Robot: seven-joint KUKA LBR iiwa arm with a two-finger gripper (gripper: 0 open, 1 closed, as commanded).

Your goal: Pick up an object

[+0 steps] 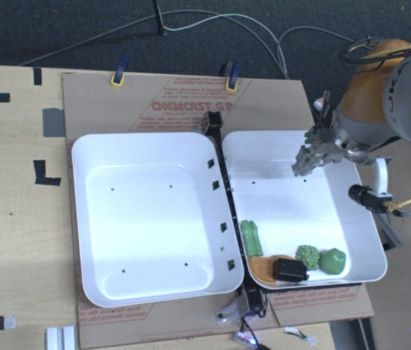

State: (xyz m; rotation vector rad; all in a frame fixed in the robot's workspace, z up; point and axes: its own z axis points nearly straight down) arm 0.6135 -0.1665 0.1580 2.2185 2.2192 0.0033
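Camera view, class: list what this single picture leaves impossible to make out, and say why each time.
- Gripper: too small and blurred to tell open from shut.
- Wooden piece: partly covered by the black object.
- Arm: cut off at the right edge.
- Bumpy green item: too small to identify.

Two bins sit side by side on a board [190, 100], which lies on the bench [15, 217]. The left bin [147, 148] is beside the right bin [351, 224], their inner walls touching. My gripper [304, 165] hangs over the right bin's far edge. Along that bin's near edge lie a long vegetable [250, 237] by the inner wall, then a flat dish [261, 270] with a small block [290, 270] on it, a knobbly piece [307, 255], and a round piece [332, 261] toward the near right corner.
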